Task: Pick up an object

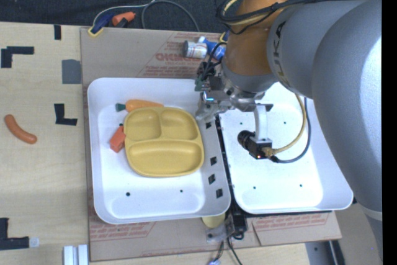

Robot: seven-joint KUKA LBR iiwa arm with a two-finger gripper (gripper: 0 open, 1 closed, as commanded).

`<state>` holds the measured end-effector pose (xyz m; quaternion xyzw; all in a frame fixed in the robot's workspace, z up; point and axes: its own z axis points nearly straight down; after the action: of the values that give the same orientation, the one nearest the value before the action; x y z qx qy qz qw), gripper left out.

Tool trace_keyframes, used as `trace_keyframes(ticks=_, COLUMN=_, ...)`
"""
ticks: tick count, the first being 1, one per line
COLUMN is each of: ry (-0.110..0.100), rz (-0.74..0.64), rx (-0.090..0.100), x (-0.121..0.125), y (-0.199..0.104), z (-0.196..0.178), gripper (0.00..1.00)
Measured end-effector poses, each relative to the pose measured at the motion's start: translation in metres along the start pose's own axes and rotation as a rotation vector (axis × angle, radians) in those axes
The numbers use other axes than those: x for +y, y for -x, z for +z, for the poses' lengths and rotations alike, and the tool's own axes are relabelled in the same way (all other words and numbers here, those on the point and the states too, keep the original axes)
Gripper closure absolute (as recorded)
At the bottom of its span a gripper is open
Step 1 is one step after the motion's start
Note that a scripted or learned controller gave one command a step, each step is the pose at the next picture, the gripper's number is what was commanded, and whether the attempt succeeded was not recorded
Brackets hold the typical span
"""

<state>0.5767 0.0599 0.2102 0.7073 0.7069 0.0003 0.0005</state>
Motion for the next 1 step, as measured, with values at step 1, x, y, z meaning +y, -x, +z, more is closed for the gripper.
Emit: trace_keyframes(ticks=1, ry=-0.001, rz=0.002, rx=-0.002, x=0.0475, y=0.0626, z=0.0277, gripper=1.0)
